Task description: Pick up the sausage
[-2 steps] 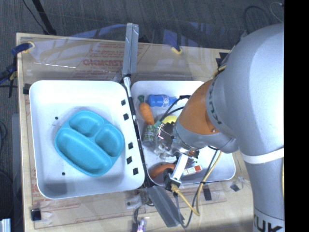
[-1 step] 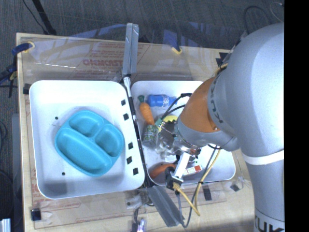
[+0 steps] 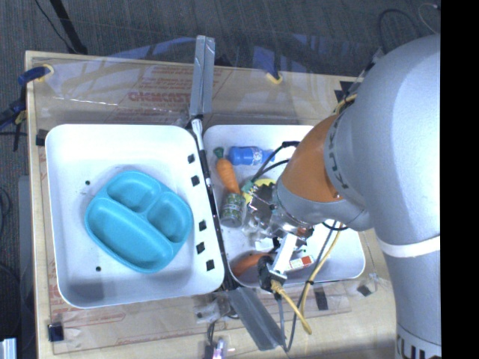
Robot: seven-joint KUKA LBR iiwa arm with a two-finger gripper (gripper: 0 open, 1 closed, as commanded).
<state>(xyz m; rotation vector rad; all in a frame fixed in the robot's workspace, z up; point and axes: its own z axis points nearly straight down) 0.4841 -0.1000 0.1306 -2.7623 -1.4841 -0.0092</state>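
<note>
A: Report position of sausage point(image 3: 245, 261) against claw point(image 3: 263, 230).

B: Lies in the bin on the view's right point(image 3: 352, 264), at its near left corner, close against the front wall. Sits just below and slightly left of claw in the view. Contact between the two: cannot tell from this slant.

A: State condition of claw.

B: Hangs low over the left half of that bin, beneath the orange band of the arm point(image 3: 314, 174). Opening width: cannot tell, lost amid wrist hardware. Hold on any item: cannot tell.

A: Describe sausage.

B: Reddish-brown, smooth, rounded at the left end. Lies flat, long axis roughly across the bin. Right end covered by robot parts.

A: List neighbouring items.

B: Green can point(image 3: 232, 209) just left of claw, above sausage in the view. Orange carrot point(image 3: 227, 175) farther back, beside the bin's left wall. Blue bottle point(image 3: 245, 155) near the far wall. Blue divided plate point(image 3: 138, 219) in the other bin point(image 3: 67, 148), well apart from sausage.
</note>
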